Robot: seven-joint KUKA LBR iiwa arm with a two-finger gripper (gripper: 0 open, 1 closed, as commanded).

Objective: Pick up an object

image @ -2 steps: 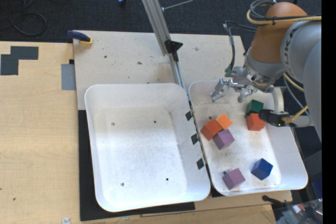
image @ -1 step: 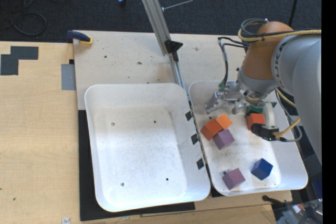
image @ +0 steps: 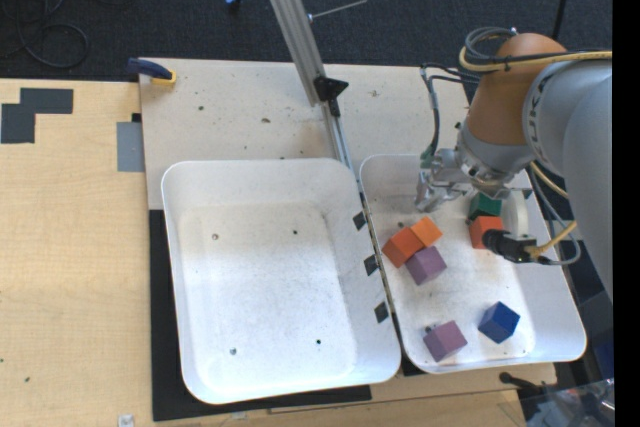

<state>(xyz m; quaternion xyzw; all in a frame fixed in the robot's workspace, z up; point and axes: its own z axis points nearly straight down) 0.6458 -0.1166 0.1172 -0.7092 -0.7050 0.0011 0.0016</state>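
The gripper hangs low in the right bin, its fingers just above and touching-close to the top edge of an orange block; I cannot tell whether they are apart or together, and nothing shows between them. The main risk, as I judge it, is crowding: directly below the fingers 2 orange blocks and 1 purple block sit pressed together, so a closing grasp could land on an edge, wedge 2 at once, or shove the cluster aside and come up with nothing. To the right of the fingers, a green block and another orange one lie partly under the wrist, where cables could snag. Count: 3 orange, 2 purple, 1 green, 1 blue, the second purple and the blue well below the fingers. The left bin lies far to their left.
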